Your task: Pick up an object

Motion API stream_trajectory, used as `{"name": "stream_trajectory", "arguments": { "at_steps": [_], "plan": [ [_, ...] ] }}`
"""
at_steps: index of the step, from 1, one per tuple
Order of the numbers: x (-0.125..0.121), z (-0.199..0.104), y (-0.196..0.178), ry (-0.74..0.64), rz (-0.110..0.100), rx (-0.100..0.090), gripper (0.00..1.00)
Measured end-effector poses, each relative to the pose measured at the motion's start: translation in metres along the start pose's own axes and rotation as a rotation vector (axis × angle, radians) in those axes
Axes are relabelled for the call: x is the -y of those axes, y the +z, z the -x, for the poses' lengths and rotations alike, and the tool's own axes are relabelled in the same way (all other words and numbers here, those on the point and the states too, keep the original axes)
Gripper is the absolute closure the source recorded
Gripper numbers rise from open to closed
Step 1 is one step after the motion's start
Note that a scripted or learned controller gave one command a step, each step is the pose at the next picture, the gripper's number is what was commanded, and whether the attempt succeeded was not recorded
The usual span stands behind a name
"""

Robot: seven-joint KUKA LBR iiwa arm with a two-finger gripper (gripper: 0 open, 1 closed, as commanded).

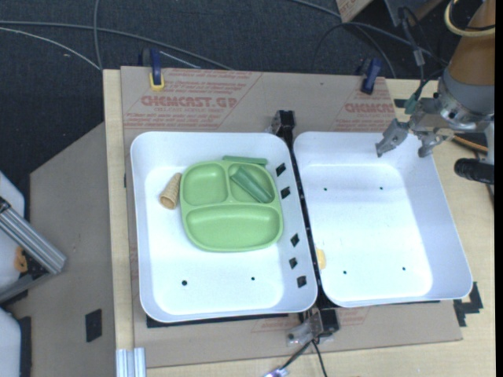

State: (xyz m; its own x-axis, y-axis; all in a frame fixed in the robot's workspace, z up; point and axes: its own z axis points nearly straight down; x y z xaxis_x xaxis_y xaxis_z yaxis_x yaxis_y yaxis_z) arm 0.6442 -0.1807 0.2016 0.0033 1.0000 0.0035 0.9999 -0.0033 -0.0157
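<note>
Hanging over the far right corner of the right shallow white plastic bin, my two-finger metal gripper had its fingers spread apart, and nothing was between them. One grey fingertip pointed down on the left and the other on the right, with a gap in the middle. My grey arm with the orange band came in from the right, just behind the gripper.

Under my gripper I saw the white floor of the right bin, with a few small dark dots on it.

All the things to pick up were well away from my gripper, over in the left shallow white plastic bin. A light green plastic tray with three sections lay flat near the middle of that bin. A darker green long piece lay tilted in the tray's section nearest my gripper. Another flat green strip sat just past the tray's far edge, touching it. A small tan ice cream cone toy lay on the bin floor just beside the tray, on the side farthest from my gripper.

Both bins sat side by side on a brown cardboard sheet with red letters. Two blue clamps held its far edge.
</note>
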Motion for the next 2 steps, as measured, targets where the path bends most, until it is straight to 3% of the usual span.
{"name": "stream_trajectory", "arguments": {
  "at_steps": [1,2],
  "plan": [
    [-0.003,-0.001,-0.01,-0.004,0.015,0.003,0.0],
    [-0.007,0.007,0.038,-0.003,0.01,0.002,0.0]
  ]
}}
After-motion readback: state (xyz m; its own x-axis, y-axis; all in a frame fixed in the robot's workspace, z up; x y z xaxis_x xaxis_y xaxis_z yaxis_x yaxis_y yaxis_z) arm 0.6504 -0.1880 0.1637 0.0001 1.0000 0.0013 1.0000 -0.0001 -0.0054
